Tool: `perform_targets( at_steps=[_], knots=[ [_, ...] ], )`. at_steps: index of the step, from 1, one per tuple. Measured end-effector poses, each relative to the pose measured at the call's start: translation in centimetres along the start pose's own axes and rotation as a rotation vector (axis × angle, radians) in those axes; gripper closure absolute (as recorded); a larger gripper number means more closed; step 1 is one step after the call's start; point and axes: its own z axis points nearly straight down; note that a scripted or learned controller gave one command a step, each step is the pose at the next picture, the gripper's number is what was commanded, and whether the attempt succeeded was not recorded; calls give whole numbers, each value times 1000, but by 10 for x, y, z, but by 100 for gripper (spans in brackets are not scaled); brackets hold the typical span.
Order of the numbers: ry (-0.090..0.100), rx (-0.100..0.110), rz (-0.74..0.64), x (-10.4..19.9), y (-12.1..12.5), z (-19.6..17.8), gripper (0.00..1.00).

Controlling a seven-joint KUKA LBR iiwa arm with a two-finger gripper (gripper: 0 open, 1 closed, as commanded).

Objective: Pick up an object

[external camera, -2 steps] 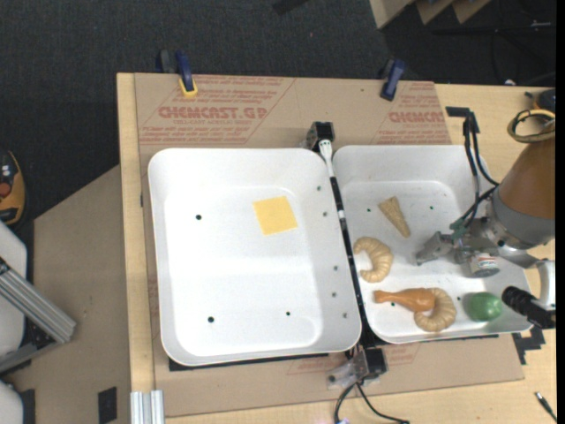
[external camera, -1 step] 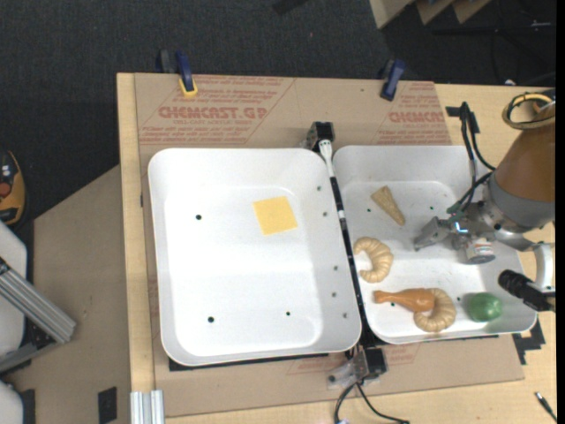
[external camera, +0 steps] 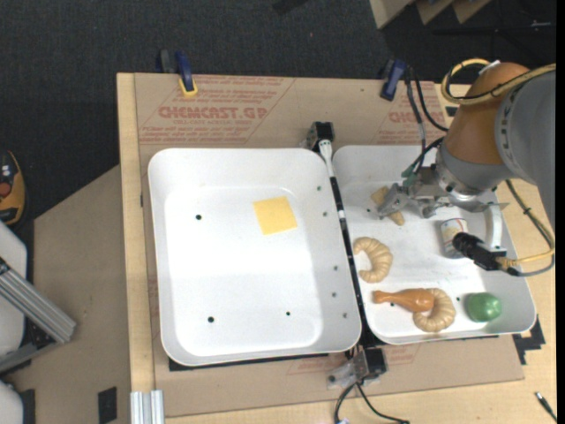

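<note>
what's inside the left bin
A single flat yellow square lies on the left bin floor, above centre. A few small dark dots mark the floor. Nothing covers the bin's interior.

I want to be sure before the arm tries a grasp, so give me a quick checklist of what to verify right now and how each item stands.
1. Gripper is over the right bin, upper left part: ok.
2. A target lies at the gripper: cannot tell; a tan shape there is unclear.
3. Other objects sit apart from the gripper: ok; croissant, drumstick touching a second pastry, and green ball lie nearer the front.
4. Something held already: cannot tell.
5. Cable off the wrist hangs over the right bin: not ok, might snag.
6. Left bin holds a yellow square, away from the arm: ok.
</note>
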Motion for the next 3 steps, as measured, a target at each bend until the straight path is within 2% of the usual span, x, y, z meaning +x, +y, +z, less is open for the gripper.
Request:
perform_targets(
  at_steps=[1,2,3],
  knots=[
    [-3,-1,5,36,58,0,0],
    [0,11,12,15,13,0,0],
    [-2,6,10,16,16,-10,100]
  ],
)
